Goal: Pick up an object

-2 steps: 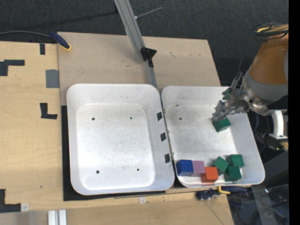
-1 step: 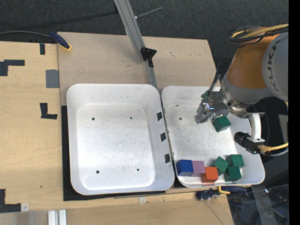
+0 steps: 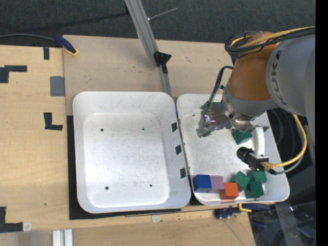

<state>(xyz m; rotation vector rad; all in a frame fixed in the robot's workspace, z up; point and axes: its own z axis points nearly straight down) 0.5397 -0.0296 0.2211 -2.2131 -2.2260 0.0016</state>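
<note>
My gripper (image 3: 206, 127) hangs over the upper middle of the right bin (image 3: 192, 104), low over its bare floor. The grey arm with its orange band (image 3: 251, 78) reaches in from the right above it. A green block (image 3: 241, 136) lies just right of the gripper, partly under the wrist. Along the bin's front edge sit a blue block (image 3: 202, 182), a pale purple block (image 3: 217, 182), an orange block (image 3: 230, 190) and three green blocks (image 3: 254, 189). I see nothing held at the gripper.
The left bin (image 3: 82, 111) lies beside the right one, sharing a raised rim. A slanted metal pole (image 3: 146, 29) runs down to the bins' back edge. A black and yellow cable (image 3: 256, 160) hangs off the arm over the right bin.
</note>
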